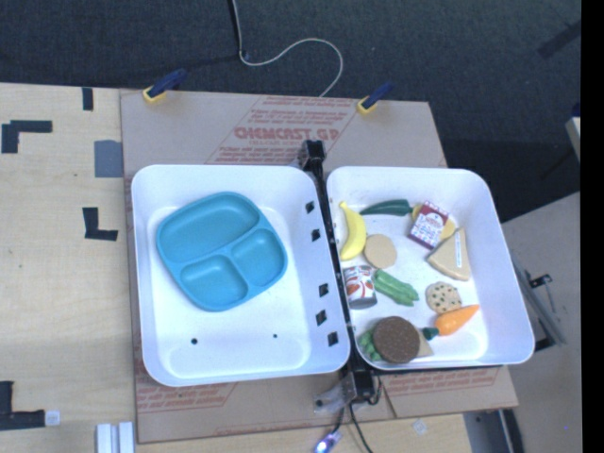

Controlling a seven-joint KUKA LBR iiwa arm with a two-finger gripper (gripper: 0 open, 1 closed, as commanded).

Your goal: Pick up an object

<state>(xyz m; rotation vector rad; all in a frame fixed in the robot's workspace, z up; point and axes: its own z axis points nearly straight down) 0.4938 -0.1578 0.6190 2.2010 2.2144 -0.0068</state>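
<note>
The right bin (491,217) holds several toy foods. A yellow banana (353,230) lies at its left side, with a green pepper (386,208) above it and a tan round cracker (380,251) beside it. A small red-and-white can (360,287) rests against the left wall. A green bean pod (395,287) sits at the middle. A red box (428,224) and a cheese wedge (451,256) are at the right. A cookie (442,296), an orange carrot (457,320) and a brown burger patty (395,339) occupy the front.
The left bin (151,338) holds a blue divided plate (221,250). Both bins rest on a cardboard sheet (274,130) clipped at the back. A white cable (283,50) loops behind it. Black clips run along the wall between the bins.
</note>
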